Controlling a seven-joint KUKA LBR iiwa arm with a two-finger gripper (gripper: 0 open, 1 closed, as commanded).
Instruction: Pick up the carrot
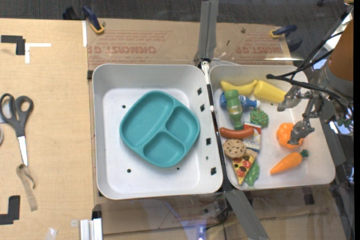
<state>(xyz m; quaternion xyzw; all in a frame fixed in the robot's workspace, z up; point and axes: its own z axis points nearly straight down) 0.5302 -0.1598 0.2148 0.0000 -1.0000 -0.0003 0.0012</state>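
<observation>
Two white bins sit side by side on a wooden bench over dark carpet. Scissors (17,115) lie far left of the pincer; the left bin (104,137) holds a teal divided plate (160,128). Reaching in from the right, the arm (343,59) slants down over the right bin (320,174). Its pincer (298,115) hangs open, fingers apart, gripping nothing, above an orange toy (284,135). Just below it lies the carrot (287,162).

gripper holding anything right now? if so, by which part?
Nothing is held. The two-finger gripper hangs open over the right bin beside the round orange toy fruit; the orange toy carrot with a green top lies untouched on the bin floor nearer the camera.
</observation>
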